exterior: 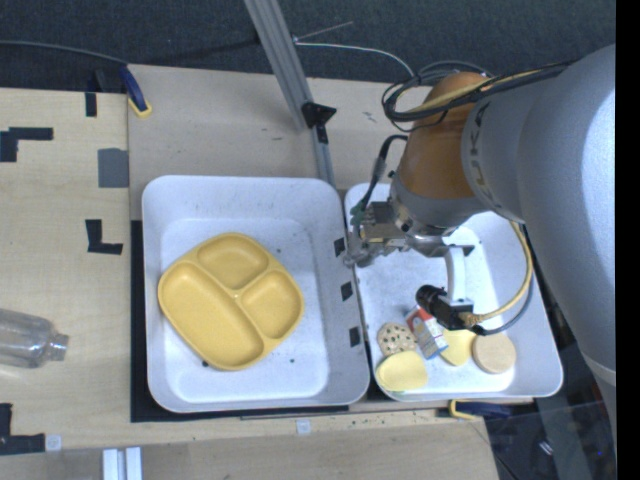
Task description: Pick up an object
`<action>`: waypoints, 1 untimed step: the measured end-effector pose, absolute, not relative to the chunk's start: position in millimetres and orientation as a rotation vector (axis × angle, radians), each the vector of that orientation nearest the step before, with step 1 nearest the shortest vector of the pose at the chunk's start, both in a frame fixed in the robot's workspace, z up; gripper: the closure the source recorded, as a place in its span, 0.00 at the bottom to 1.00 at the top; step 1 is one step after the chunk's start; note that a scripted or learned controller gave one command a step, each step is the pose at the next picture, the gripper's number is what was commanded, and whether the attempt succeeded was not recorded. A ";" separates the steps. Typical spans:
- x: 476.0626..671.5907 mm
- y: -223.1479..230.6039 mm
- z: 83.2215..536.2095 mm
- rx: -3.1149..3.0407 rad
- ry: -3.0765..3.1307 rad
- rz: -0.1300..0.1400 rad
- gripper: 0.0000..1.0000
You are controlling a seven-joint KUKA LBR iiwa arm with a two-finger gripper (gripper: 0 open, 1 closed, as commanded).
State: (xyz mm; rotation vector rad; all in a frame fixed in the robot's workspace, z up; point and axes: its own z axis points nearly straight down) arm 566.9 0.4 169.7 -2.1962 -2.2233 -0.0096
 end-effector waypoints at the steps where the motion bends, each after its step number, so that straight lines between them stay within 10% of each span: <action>1: 624.2 -24.9 244.3 -2.224 -2.230 -0.009 1.00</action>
